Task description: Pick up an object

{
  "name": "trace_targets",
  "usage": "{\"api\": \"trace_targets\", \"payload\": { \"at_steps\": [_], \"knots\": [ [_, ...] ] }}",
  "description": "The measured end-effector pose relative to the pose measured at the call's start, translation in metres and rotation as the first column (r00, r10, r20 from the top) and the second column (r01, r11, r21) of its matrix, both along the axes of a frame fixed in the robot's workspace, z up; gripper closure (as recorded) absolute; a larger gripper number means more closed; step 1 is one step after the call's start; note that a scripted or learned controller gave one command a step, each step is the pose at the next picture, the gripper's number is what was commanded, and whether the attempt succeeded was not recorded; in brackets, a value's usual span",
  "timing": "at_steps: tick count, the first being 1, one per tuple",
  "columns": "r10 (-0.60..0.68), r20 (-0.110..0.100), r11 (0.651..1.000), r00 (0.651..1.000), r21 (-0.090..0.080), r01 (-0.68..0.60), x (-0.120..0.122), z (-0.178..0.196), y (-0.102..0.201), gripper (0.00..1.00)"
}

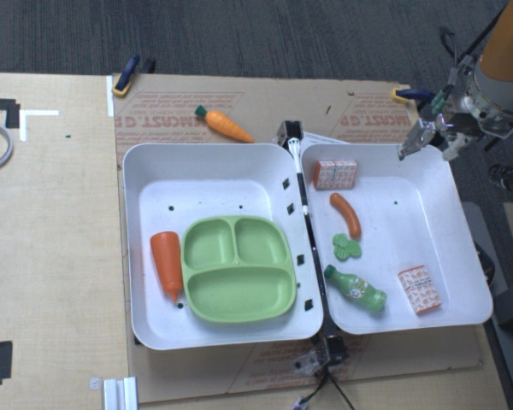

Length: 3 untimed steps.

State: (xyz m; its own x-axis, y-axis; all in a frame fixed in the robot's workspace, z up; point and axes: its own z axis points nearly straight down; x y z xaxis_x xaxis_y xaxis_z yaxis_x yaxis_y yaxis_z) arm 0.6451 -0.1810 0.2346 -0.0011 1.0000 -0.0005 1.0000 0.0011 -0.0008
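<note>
While my tool (423,135) hangs over the far right corner of the right bin (462,220), I cannot tell how its grasping end is set; it is small and blurred against the rim, and I see nothing held in it. It sits high at the bin's edge, which I judge to be a waiting pose before a descent.

Every candidate lies below and to the left of it. Nearest is the small patterned carton (335,174) against the far wall, then the sausage (346,214), the green leafy piece (347,248), the green bottle (356,289) lying on its side, and a flat printed packet (419,289) near the front right. They are spread apart, which I think favours a clean grasp.

Further out, the left bin (145,186) carries a green divided plate (238,268) and an orange cylinder (166,264) touching its left edge. A toy carrot (225,124) lies on the worktop (43,254) behind that bin.
</note>
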Motion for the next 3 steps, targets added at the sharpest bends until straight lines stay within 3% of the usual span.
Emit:
{"api": "trace_targets", "payload": {
  "at_steps": [1, 2, 3],
  "knots": [
    [-0.048, 0.0, 0.999, 0.999, 0.0, 0.048, -0.013, -0.071, 0.063, 0.0],
    [-0.144, 0.0, 0.99, 0.99, 0.0, 0.144, -0.039, -0.138, 0.084, 0.0],
    [-0.147, 0.0, 0.989, 0.989, 0.0, 0.147, -0.039, -0.129, 0.084, 1.0]
  ]
}}
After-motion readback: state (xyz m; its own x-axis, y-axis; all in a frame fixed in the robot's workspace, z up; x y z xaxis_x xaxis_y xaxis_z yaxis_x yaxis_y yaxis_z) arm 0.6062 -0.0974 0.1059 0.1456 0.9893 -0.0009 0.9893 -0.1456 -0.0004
